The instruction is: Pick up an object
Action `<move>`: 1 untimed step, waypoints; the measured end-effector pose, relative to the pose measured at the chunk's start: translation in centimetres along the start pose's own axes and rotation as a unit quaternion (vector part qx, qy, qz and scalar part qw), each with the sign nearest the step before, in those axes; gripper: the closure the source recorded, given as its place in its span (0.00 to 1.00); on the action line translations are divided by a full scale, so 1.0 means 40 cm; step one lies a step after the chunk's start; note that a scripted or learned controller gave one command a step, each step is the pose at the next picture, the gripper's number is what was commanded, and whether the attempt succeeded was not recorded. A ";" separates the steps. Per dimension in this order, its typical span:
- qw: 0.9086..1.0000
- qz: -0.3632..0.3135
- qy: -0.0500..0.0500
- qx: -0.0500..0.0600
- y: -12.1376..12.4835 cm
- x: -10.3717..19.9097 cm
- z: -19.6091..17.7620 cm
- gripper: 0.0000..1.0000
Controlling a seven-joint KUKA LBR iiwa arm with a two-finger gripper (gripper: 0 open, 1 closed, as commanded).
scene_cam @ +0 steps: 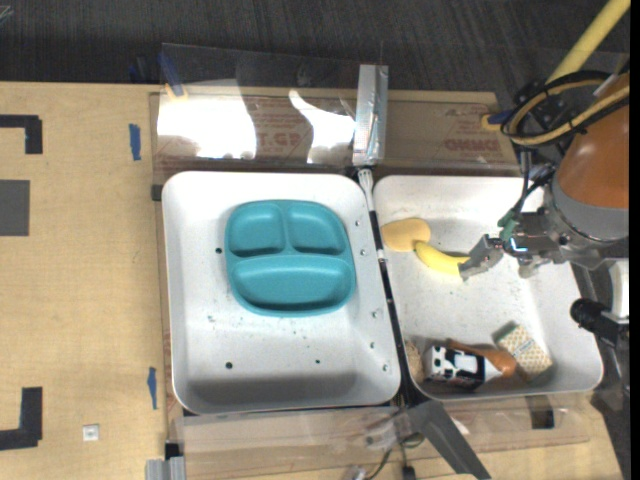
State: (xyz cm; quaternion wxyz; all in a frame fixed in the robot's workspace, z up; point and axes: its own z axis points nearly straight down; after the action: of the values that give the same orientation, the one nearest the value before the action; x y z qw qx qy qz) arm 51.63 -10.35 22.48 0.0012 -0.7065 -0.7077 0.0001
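Over the right bin, the pincer sits low, fingertip touching the banana; finger spread cannot be judged. Left bin holds a teal divided plate.

A tray lies in the left bin; right of it, a banana lies in the right bin.
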 end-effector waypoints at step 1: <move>1.000 -0.014 0.000 0.000 0.158 0.103 0.105 0.00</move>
State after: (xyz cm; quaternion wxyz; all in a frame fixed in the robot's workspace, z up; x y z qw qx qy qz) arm 57.94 -6.22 18.26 0.0011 -0.6969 -0.7172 0.0004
